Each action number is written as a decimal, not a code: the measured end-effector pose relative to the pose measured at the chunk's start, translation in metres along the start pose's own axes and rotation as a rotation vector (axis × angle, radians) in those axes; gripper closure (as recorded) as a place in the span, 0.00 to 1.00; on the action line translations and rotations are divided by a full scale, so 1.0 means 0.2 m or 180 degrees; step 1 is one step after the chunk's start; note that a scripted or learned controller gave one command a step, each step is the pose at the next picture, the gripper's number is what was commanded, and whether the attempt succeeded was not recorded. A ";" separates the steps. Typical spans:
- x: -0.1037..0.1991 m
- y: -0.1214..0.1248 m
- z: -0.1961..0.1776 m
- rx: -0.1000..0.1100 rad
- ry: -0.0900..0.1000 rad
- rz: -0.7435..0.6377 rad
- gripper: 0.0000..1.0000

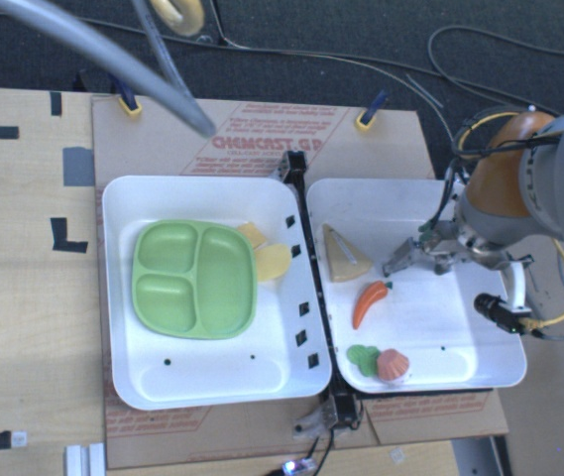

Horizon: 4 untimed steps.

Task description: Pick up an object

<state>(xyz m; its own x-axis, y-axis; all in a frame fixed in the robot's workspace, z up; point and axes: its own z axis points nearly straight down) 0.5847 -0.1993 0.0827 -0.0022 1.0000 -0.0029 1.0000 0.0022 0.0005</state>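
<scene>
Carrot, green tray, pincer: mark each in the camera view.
carrot (367, 303), camera view, middle of the orange body.
green tray (195, 279), camera view, central divider.
pincer (393, 266), camera view, between the fingertips, above the carrot's top.

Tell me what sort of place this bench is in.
Probably a robotics lab test bench: a grey arm with an orange band reaches over two white bins holding toy food such as a carrot, and loose cables run across the floor.

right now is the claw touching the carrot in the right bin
Apart. The camera view shows the claw above and to the right of the carrot, with a strip of white bin floor between them.
</scene>
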 end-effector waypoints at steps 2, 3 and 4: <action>-0.05 0.02 -0.37 -0.0011 0.0003 0.0006 1.00; -0.07 0.05 -0.68 -0.0017 0.0001 0.0003 1.00; -0.07 0.05 -0.91 -0.0013 0.0003 0.0003 1.00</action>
<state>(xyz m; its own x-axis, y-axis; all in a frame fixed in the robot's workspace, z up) 0.5950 -0.2127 0.2652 -0.0014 1.0000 -0.0019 1.0000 0.0014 0.0045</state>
